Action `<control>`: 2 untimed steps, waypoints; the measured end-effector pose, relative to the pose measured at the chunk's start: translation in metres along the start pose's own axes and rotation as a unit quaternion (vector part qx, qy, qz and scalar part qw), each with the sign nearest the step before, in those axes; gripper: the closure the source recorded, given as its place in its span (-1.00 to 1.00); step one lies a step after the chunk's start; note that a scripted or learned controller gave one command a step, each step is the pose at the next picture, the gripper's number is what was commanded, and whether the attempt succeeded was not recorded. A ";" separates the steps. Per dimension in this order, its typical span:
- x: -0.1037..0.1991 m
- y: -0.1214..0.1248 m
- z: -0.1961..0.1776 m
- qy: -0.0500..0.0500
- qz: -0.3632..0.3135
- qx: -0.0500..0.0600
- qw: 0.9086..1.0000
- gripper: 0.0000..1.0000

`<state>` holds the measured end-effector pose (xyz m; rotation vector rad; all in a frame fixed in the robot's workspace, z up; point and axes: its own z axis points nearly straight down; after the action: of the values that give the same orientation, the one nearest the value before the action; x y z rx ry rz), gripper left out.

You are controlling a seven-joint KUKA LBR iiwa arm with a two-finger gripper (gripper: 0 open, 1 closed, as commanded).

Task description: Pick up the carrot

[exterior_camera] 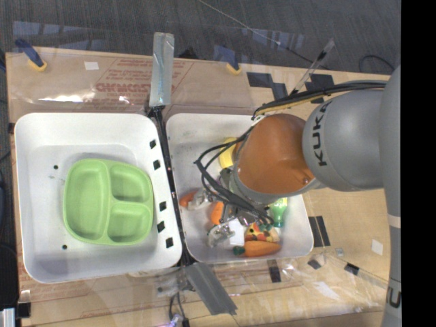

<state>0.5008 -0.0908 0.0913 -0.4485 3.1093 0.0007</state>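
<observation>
The carrot [262, 248], orange with a green stub at its left end, lies along the front wall of the right bin [187, 131]. My gripper [216, 218] hangs low in that bin, just left of and slightly behind the carrot, under the orange wrist band [269, 157]. A small orange piece [216, 212] sits right at the gripper's metal parts; whether it is held I cannot tell. The arm hides much of the bin's middle.
In the right bin, a small orange item [185, 199] lies by the left wall, a green object [279, 213] pokes out under the arm, and a yellow thing [228, 146] shows behind. A small multicoloured toy [259, 235] touches the carrot. The left bin [27, 142] holds a green divided plate [107, 201].
</observation>
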 end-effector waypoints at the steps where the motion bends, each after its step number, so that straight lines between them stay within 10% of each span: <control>1: -0.002 0.001 -0.010 -0.001 -0.003 0.000 1.000 1.00; 2: 0.011 -0.019 0.000 0.001 0.119 -0.001 0.993 1.00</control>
<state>0.4961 -0.1122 0.0916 -0.0747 3.1438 0.0022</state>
